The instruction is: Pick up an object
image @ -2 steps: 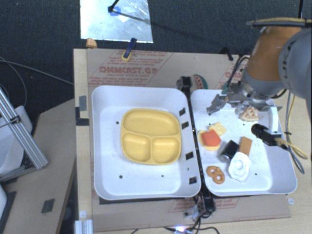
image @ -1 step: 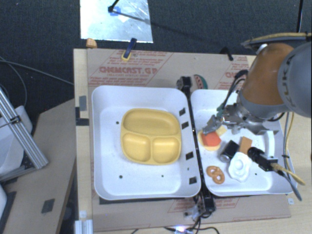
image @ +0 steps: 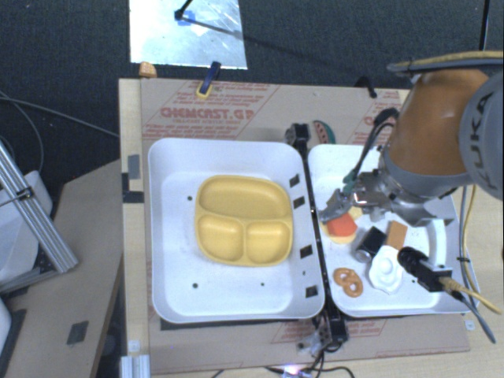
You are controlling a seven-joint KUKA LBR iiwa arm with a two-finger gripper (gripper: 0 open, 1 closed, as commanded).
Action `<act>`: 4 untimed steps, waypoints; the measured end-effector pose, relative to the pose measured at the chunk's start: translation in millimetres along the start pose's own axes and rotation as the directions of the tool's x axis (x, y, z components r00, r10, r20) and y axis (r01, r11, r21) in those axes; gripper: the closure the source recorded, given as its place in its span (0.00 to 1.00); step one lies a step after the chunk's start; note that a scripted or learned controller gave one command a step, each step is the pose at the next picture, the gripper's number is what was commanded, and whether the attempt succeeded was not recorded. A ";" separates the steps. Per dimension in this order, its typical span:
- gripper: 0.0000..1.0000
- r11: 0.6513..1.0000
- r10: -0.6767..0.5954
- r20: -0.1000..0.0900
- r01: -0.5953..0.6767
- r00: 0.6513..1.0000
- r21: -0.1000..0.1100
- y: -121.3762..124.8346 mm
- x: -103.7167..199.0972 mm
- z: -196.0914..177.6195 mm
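Target candidates lie in the right-hand bin (image: 331, 160), clustered toward its 6 o'clock half. The orange-red object (image: 342, 227) sits nearest the gripper (image: 340, 203), just beside it at 6 o'clock, resting on a pale yellow piece. The pretzel (image: 347, 281) lies further toward 6 o'clock, apart from the rest. A white object (image: 384, 272), a dark cylinder (image: 367, 243) and a brown block (image: 396, 234) crowd together at 4 o'clock from the orange-red object.

Whether the fingers are open or closed cannot be told; the tip is too dark and blurred, and nothing is visibly held between them.

Recommended procedure: select the orange-red object, as it requires the least travel. Centre the gripper above it and descend vertically. Keep clear of the bin wall at 9 o'clock and of the dark cylinder at 3 o'clock. Lift straight up and confirm the hold before moving away.

The left-hand bin (image: 169, 211) holds a yellow divided tray (image: 242, 218). Both bins rest on the worktop (image: 236, 109).
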State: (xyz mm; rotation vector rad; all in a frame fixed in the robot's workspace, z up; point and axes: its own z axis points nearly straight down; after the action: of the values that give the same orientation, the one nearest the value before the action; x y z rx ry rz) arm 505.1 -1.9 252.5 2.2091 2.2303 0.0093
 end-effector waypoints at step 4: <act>1.00 1.000 -0.008 0.000 0.008 1.000 -0.002 -14.5 150.8 -192.1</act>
State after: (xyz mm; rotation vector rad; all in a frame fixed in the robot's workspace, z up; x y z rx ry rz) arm 488.1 148.2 444.8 2.1991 2.2379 0.0111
